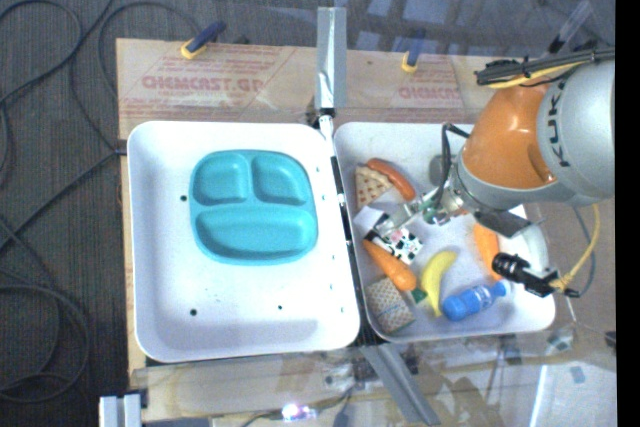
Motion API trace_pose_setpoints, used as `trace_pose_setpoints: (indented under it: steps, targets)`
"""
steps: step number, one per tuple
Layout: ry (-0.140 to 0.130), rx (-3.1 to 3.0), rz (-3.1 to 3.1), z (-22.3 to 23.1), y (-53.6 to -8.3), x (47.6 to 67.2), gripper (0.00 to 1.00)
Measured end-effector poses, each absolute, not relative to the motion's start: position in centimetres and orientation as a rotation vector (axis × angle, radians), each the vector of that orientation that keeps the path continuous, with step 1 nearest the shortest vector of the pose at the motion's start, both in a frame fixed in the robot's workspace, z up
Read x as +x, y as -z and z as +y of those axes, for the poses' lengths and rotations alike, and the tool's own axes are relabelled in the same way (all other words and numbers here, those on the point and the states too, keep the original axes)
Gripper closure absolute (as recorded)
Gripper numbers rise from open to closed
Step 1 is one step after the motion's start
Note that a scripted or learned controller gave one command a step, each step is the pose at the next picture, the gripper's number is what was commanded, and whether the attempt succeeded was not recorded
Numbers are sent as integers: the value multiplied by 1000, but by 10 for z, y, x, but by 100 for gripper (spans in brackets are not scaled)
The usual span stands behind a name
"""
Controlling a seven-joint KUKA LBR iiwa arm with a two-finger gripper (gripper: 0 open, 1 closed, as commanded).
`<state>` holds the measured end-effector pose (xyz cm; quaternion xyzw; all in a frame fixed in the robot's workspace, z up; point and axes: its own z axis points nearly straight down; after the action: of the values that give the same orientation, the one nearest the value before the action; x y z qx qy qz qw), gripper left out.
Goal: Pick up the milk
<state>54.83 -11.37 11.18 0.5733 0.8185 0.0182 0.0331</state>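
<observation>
Over the right bin [545, 315], seen from the overhead camera, the arm's claw [408, 215] sits low among the food items, right at the milk [400, 241], a small cow-spotted carton lying between the waffle [372, 183] and the carrot [390, 265]. Fingers too small and cluttered to read: cannot tell whether they are open or clamped. Milk rests in the bin, not lifted. Banana [438, 277] and blue bottle [472, 301] nearby. Left bin [160, 315] holds a teal divided plate [255, 207]. Judged: approach made, grasp and lift remain

the bench [150, 95] bears the left bin [160, 315] and right bin [530, 315] side by side.
</observation>
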Motion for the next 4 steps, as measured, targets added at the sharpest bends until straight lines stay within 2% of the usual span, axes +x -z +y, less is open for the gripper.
trace_pose_setpoints:
  steps: [1, 2, 3, 4]
  targets:
    - [-59, 1896, 2419, -110, -111, 534, 0]
    - [-78, 1889, 2436, -101, -126, 537, 100]
    - [-74, 1891, 2435, -102, -125, 536, 0]
    - [-16, 1665, 2644, -103, -90, 508, 0]
